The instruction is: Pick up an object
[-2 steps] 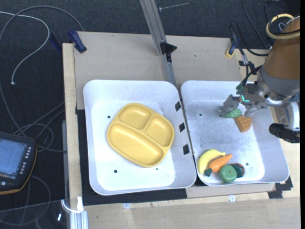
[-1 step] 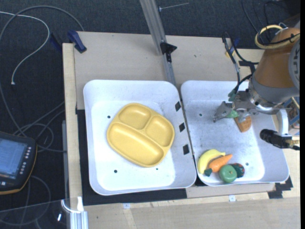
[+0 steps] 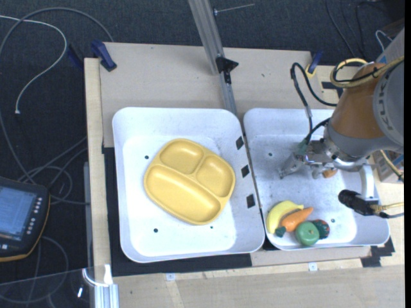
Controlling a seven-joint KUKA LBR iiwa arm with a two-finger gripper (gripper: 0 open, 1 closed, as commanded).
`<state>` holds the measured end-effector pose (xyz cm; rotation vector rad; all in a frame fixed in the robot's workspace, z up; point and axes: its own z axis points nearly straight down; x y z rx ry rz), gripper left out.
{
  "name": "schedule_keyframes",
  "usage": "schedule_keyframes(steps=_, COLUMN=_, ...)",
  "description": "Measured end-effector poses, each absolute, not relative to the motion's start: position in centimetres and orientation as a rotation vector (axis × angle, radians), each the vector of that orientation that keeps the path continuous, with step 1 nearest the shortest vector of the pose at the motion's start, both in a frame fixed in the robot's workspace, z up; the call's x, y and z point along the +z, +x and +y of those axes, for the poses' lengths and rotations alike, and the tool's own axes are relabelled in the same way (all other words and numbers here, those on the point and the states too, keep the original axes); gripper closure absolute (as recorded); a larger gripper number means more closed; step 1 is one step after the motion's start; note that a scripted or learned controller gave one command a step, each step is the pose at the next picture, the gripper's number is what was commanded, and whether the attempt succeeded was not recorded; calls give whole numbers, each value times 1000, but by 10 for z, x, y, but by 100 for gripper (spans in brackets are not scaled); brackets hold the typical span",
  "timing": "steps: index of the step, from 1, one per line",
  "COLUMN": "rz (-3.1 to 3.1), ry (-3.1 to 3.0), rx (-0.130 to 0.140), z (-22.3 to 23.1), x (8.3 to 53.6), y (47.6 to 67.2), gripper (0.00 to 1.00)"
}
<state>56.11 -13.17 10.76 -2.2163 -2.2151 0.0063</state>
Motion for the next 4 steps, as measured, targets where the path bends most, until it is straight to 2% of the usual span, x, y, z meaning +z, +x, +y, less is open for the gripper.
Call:
schedule_keyframes(steps=1, rz=-2218, ry=-2218, rx=3, z=-131, x=91, y=561, gripper=0)
schedule_keyframes(steps=2, rz=-2221, ry=-2219, rx=-2, z=-131, x=104, y=562, gripper=100)
schedule_keyframes(steps=3, rz=-2227, ry=-2224, rx=-6, z=-131, x=168, y=561, gripper=100)
schedule_keyframes(steps=4, rz=-2227, ry=-2223, rx=-6, z=-131, x=207, y=562, gripper=100)
